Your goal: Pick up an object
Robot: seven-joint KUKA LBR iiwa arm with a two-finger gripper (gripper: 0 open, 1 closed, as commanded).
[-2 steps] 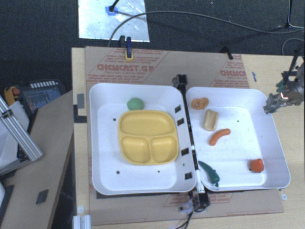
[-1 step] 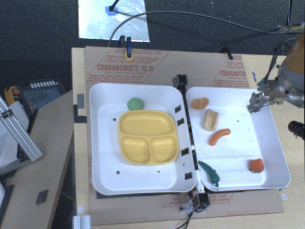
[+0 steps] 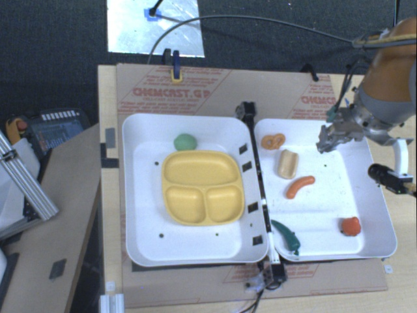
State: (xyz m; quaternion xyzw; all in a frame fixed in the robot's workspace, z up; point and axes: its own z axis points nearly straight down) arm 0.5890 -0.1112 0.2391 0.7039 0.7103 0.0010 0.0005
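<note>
Here the claw (image 3: 328,139) is seen over the upper part of the right bin (image 3: 374,194); whether it is wide or narrow cannot be told, and nothing is seen held in it. The nearest candidate, a beige piece (image 3: 288,163), lies just to its lower left in the camera view, long axis roughly upright in the picture. An orange sausage (image 3: 300,186) lies further down-left, tilted. The arm (image 3: 389,77) is reached in from the right, wrist angled downward and leftward.
</note>
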